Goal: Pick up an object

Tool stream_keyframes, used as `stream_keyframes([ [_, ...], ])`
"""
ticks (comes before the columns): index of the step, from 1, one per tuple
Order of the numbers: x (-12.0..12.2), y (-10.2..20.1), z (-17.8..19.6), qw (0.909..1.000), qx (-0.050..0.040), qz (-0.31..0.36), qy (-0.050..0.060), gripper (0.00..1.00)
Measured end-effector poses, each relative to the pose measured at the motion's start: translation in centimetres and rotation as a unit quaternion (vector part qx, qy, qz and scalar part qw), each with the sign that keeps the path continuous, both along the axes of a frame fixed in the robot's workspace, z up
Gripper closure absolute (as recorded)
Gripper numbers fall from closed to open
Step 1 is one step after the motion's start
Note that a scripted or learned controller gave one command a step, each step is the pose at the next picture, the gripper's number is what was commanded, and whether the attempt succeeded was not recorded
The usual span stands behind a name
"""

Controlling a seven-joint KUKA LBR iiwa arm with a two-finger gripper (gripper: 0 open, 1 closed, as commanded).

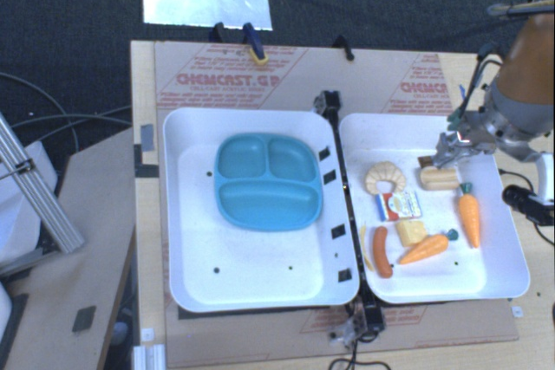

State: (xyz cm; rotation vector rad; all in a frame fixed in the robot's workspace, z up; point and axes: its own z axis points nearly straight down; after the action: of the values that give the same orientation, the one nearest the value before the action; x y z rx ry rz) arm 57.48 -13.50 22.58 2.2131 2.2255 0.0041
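My gripper reaches in from the right and hangs over the far right part of the right bin. Just below it in the view lies a beige block, close to the gripper tip; whether they touch I cannot tell. Further left a croissant rests beside a red, white and blue packet. Toward the front lie a yellow cube, a sausage and an orange carrot. A second carrot lies lengthwise near the right wall.
The left bin holds a blue divided plate. A black divider with clips runs between the bins. Cables lie at the right edge of the bench, and a metal frame stands at the far left.
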Motion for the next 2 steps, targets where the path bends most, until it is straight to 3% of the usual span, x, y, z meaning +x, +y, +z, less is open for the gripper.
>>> stream_keyframes([
  [1, -0.3, 5.3, 0.0, 1.0000, 0.0011, 0.002, 0.001, 1.00],
  [2, -2.1, 9.8, -1.0, 1.0000, 0.0009, 0.002, 0.002, 1.00],
])
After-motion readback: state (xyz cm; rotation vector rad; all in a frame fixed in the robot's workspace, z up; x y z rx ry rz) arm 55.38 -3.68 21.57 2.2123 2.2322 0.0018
